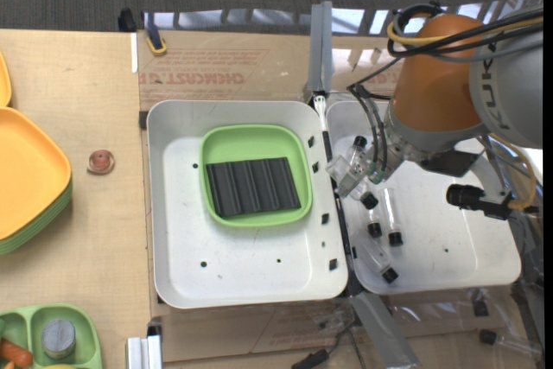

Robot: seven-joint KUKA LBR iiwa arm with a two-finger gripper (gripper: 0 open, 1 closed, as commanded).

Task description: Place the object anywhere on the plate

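The arm [458, 91], grey w/ orange band, comes in from the right and hangs over the right bin [449, 264], wrist near that bin's upper left corner. The hand [359, 173] sits just right of the divider btw the two bins, low over the bin floor; its clear/metal parts blur together w/ cables, so can't tell if it's open or closed, or if anything is in it. Green plate [255, 147] lies in the left bin [242, 281], upper-middle area, flat. A dark grey ribbed slab [257, 187] lies on the plate, covering most of its lower half, slightly tilted, well apart from the hand. On the table at left: stack of orange plates [30, 177] w/ green ones under, a small reddish round knob [101, 161] beside it, and a green divided tray [52, 337] at bottom left corner.
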